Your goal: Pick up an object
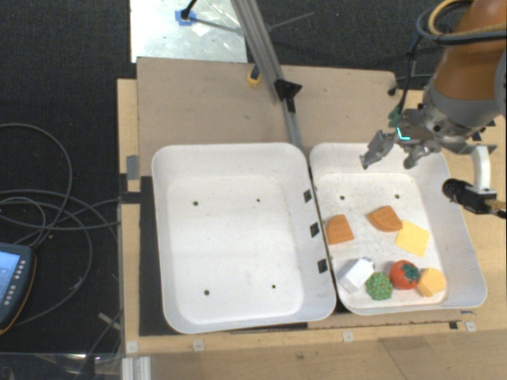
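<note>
You are seeing the tool (394, 150) hanging over the far edge of the right bin (467, 244), fingers spread and gripping nothing. The pick is not yet done: the toy foods are lying near the bin's front, the orange wedge (385, 218) closest, the tomato (405, 274) farther.

We're looking down on the bench (198, 101), a tan board top with a paler wood edge along its left and near sides. Sitting directly on it, side by side and touching along their inner rims, we've got the left bin (170, 172) and the right bin (467, 267), both shallow and white. Small black clips (314, 229) mark the seam where they meet. A grey pole (265, 46) slants down to the bench just behind that seam.
</note>
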Controlling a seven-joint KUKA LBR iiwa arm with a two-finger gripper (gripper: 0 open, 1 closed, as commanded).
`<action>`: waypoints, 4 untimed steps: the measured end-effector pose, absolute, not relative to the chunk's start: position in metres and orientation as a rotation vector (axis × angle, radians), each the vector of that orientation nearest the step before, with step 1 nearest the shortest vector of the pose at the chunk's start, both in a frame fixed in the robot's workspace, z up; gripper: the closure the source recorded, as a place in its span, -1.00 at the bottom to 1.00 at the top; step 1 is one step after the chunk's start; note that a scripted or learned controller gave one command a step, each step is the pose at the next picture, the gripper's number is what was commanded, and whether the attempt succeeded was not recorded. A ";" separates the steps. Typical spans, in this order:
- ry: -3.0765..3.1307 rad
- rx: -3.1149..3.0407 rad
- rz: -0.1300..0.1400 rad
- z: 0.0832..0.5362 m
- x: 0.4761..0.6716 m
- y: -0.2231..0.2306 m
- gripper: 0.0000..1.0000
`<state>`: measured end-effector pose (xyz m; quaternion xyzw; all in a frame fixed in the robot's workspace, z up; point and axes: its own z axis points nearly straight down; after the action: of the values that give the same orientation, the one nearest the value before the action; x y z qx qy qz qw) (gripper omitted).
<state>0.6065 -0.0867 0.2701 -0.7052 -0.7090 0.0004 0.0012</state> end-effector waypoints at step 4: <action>-2.221 -2.217 0.004 0.123 0.607 -0.086 -1.00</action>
<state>0.6067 -0.0863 0.1226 -0.7065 -0.7077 0.0011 0.0018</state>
